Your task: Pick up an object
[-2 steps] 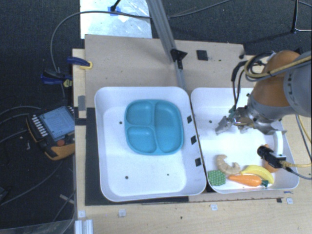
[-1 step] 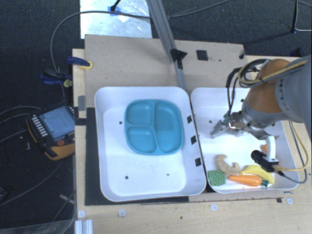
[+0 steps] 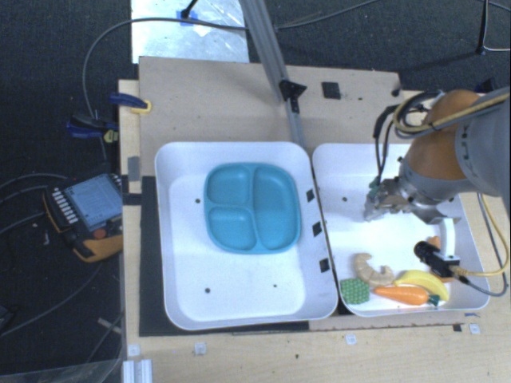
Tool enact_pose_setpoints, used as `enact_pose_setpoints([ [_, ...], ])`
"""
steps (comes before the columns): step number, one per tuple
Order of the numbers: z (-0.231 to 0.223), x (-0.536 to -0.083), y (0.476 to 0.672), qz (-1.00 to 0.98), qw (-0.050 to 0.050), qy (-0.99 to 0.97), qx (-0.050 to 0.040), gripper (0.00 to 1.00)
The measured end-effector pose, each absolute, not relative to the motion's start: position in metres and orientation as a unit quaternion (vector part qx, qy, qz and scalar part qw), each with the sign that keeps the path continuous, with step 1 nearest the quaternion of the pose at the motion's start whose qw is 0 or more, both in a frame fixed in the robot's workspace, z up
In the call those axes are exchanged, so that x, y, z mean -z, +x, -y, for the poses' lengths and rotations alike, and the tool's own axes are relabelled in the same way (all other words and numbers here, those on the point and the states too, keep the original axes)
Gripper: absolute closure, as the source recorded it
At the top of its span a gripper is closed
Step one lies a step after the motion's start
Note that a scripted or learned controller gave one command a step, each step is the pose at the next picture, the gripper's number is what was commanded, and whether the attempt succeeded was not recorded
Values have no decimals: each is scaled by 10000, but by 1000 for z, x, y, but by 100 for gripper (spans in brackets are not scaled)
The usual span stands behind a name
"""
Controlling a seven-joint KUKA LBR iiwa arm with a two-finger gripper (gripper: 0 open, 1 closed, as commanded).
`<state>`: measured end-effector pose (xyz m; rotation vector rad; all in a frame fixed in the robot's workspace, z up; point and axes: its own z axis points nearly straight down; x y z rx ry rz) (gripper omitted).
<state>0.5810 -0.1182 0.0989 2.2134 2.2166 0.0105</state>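
Well below jaws (image 3: 375, 206): carrot (image 3: 402, 295).

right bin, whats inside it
Along the right bin's near edge lie a green piece, a tan piece, a carrot and a banana. The tool covers some floor.

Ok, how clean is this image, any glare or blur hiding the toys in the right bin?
Camera view: soft overall, with fine detail smeared. The right bin is bright but not blown out. The carrot, banana and green piece read by colour, their edges fuzzy. The gripper is a blurred grey mass.
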Motion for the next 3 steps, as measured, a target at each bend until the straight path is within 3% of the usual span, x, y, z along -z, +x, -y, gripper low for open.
enact_pose_setpoints([
  [3,110,-248,568,-7089,24,7053,-18,100],
])
